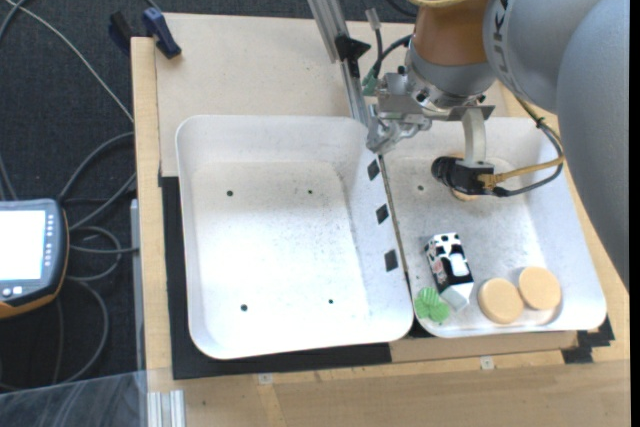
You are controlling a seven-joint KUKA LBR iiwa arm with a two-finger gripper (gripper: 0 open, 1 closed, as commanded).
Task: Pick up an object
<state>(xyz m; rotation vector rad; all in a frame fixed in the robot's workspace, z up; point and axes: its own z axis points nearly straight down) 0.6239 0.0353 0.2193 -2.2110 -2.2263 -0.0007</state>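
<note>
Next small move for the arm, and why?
Probably shift the gripper toward the near edge of the right bin, above the black-and-white box. The gripper hangs at the far end of the bins' shared wall, apart from the box and two tan discs.

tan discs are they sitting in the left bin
No, both tan discs lie side by side in the right bin, at its near corner next to the black-and-white object.

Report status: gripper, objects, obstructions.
Gripper at bin divider, far end. Two tan discs, black-and-white box, green piece grouped in right bin, near edge. Apart from gripper.
</note>
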